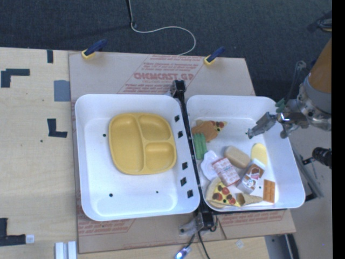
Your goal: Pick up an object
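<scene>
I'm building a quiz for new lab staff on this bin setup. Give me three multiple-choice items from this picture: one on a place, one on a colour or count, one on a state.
1. Where does the divided plate lie?
A. In the left bin
B. In the right bin
C. On the cardboard outside the bins

2. What colour is that plate?
A. Red
B. Blue
C. Yellow

3. How does the gripper stand relative to the toy food?
A. Lifting the pizza slice
B. Above the right bin, holding nothing
C. Resting on the plate

Key: 1 A, the plate sits in the left bin. 2 C, it is yellow all over. 3 B, it hangs over the right bin, apart from the pizza slice and the other items.
</scene>
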Motion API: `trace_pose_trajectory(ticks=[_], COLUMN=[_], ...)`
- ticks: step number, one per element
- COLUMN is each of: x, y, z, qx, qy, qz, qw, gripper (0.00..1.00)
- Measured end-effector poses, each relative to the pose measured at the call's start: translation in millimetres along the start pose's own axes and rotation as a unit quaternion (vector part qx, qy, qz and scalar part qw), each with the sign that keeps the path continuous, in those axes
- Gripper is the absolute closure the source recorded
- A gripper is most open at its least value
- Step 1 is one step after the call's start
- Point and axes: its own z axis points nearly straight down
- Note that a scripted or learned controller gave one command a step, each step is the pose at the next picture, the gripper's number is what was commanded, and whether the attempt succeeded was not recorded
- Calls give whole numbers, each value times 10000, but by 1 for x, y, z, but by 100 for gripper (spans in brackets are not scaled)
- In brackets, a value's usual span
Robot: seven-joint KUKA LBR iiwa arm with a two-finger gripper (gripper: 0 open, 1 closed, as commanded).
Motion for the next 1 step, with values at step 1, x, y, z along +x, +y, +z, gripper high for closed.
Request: trace_pose_trajectory(ticks=[1], x=[1], y=[0], z=[-10], qx=[3], qy=[1], qz=[-7], qw=[10000], gripper=[100])
